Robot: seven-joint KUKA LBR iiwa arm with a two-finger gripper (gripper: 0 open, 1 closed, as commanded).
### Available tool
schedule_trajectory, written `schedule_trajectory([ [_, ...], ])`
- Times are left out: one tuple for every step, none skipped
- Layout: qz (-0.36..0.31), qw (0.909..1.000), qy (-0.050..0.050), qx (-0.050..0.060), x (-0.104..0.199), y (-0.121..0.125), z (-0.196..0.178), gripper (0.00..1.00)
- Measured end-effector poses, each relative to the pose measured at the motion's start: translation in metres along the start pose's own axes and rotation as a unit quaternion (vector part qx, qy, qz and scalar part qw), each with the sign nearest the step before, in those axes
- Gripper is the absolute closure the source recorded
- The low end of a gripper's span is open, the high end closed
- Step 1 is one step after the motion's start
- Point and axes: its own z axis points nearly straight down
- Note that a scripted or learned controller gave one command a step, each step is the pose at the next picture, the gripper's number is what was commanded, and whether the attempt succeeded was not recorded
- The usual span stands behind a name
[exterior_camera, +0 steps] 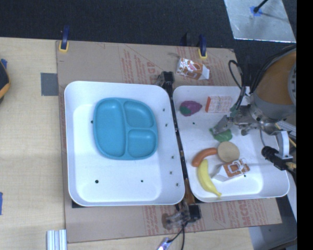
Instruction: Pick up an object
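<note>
Your bench holds two bins; in the right bin (271,189), the gripper (223,129) (fingers seemingly spread) hangs over the green object (223,136), ready to grasp.

In the right-hand shallow white bin (281,189) you have several loose items. A small green object (223,135) lies near the centre, touching the tool (221,125). A purple lump (190,108) sits at 10 o'clock, with a white-and-orange carton (217,104) just beside it. Toward 6 o'clock, a yellow banana (207,179) lies lengthwise, an orange sausage-shaped piece (204,155) above it, a tan round disc (228,151) beside that, touching a white-and-orange packet (234,169).
</note>
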Motion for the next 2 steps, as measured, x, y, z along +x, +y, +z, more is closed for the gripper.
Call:
schedule_trajectory([
  [0.001, 1.0000, 0.001, -0.001, 0.027, 0.013, 0.020, 0.00],
  [0.000, 1.0000, 0.001, -0.001, 0.026, 0.013, 0.010, 1.00],
])
